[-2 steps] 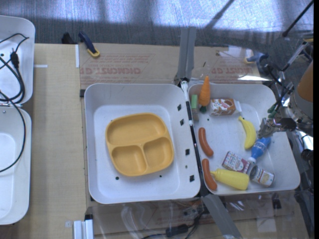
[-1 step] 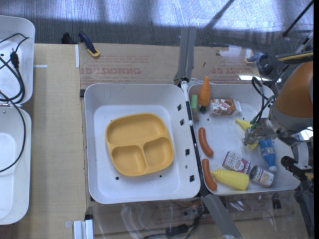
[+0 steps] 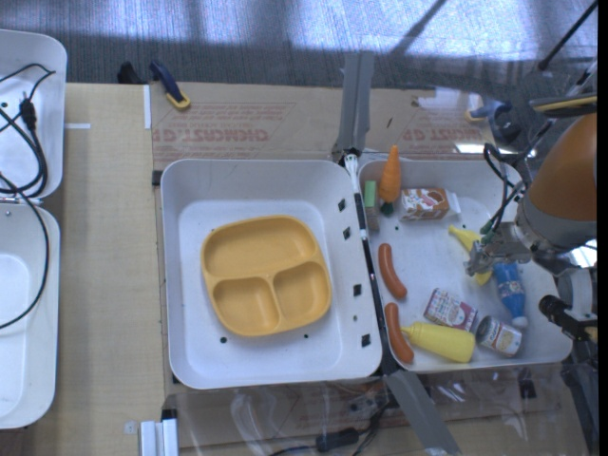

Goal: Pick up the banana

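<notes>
The banana is a small yellow fruit lying in the right bin, toward its right side. My gripper comes in from the right and sits low, directly over the banana's lower half. One yellow end sticks out to the gripper's upper left and a bit of yellow shows just below it. The banana rests on the bin floor.
Around the banana lie a blue bottle, a can, a yellow mustard bottle, a small carton, two sausages, a snack box and a carrot. The left bin holds a yellow divided plate.
</notes>
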Tool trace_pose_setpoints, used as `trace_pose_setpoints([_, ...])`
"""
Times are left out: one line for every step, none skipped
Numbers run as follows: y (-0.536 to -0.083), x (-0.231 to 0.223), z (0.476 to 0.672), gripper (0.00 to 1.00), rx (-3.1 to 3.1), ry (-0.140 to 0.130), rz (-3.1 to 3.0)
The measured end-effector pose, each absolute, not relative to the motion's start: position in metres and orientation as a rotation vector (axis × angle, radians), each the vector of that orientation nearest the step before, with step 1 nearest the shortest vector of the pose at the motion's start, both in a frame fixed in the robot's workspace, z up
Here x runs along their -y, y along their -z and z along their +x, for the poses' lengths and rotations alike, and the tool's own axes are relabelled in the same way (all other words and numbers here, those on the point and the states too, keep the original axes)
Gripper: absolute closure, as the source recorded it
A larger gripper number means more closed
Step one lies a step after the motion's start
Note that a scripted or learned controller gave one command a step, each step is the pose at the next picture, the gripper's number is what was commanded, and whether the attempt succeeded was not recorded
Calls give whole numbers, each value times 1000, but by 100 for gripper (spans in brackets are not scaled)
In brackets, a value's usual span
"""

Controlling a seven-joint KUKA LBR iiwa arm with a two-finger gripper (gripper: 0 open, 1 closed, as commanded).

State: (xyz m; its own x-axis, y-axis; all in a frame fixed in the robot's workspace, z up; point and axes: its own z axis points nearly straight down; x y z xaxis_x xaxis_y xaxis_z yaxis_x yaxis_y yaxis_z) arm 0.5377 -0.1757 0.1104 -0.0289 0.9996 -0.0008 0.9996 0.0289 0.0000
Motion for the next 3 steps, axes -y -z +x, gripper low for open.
trace_pose_setpoints([-172, 160, 578, 100, -2242, 1, 2199])
trace_pose_setpoints([-110, 210, 569, 100, -2214, -11, 2201])
trace_pose_setpoints([-101, 206, 565, 0, -2228, -1, 2212])
